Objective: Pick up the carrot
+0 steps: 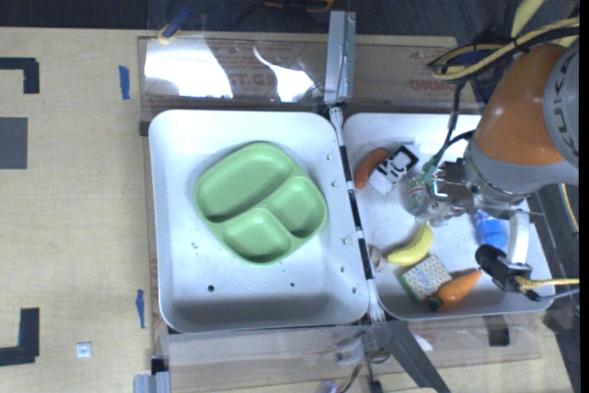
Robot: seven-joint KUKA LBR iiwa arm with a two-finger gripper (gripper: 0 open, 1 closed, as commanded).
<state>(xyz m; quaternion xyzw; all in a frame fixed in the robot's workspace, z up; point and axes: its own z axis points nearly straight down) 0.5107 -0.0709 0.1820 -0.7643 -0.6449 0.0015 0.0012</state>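
The end effector, its state unclear, hovers above the banana; the carrot lies right of the banana.

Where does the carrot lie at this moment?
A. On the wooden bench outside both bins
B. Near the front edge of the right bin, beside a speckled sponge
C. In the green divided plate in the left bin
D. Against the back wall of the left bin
B. The carrot lies near the front edge of the right bin, with the speckled sponge just to its left; the green divided plate sits in the left bin.
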